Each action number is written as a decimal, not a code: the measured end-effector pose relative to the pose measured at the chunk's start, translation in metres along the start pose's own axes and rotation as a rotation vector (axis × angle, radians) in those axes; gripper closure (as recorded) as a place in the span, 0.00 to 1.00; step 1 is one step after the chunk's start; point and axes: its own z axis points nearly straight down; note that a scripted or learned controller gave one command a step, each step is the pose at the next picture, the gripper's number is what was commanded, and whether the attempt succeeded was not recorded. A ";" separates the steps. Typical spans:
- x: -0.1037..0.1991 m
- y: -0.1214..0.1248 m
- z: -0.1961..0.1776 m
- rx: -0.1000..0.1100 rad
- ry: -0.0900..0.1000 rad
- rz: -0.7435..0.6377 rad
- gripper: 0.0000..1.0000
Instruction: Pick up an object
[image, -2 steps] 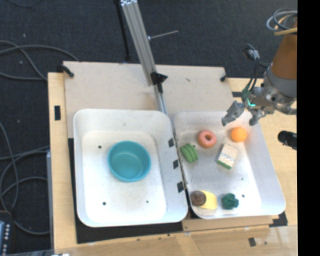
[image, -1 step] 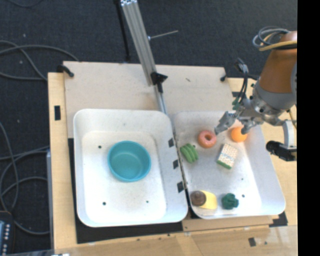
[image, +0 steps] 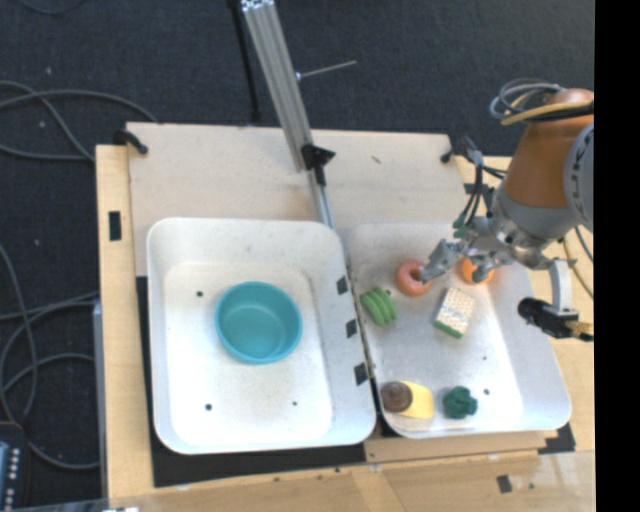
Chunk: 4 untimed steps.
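Two shallow white bins are seen side by side on a pale wooden bench (image: 220, 170); in the left bin (image: 180, 400) a round teal plastic bowl (image: 259, 320) is set near the middle, upright and apart from the walls; the right bin (image: 520, 390) is occupied by several small objects. A salmon-pink ring-shaped toy (image: 411, 278) is found near the bin's upper part, with a small orange rounded object (image: 473, 270) just to its right; a ridged green oblong toy (image: 379, 305) is placed close to the wall shared with the left bin; a pale block with a dotted green-and-white face (image: 454, 312) is seen lying tilted near the centre; along the lower edge a yellow cylinder with a brown end (image: 408, 400) is laid on its side, and a dark green lumpy toy (image: 460, 402) is placed just beside it. The two-finger gripper (image: 455, 262) is poised over the upper part of the right bin, between the pink ring and the orange object; whether its fingers are spread or pressed together cannot be told, and nothing is seen clasped by it.
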 end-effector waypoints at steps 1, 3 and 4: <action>-0.012 0.000 0.054 0.001 0.000 0.000 0.00; -0.009 0.009 -0.022 -0.011 0.002 -0.006 1.00; -0.008 0.014 -0.087 -0.012 0.002 -0.006 1.00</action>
